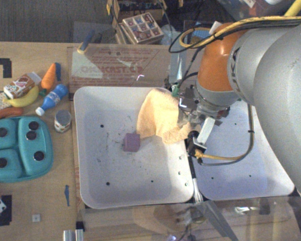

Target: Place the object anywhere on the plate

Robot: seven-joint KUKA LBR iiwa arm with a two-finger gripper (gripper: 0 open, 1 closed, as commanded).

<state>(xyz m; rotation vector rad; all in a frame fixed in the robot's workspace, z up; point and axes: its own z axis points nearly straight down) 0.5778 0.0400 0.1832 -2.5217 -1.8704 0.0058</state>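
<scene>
Yellow cloth (160, 117) hangs at the gripper (183, 115), draped over the left bin (90, 185); whether the jaws clamp it cannot be told. Risk: it slips off or snags the purple block (131, 142)

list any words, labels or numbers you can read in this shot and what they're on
Nothing can be read for certain.
Flat cardboard sheet behind the left bin: large reddish print, too blurred to read.
Small can: label too small to read.
Blue bottle: label too small to read.
Packet by the banana: printing blurred.
Box at the top: patterned squares, no legible text.
</scene>
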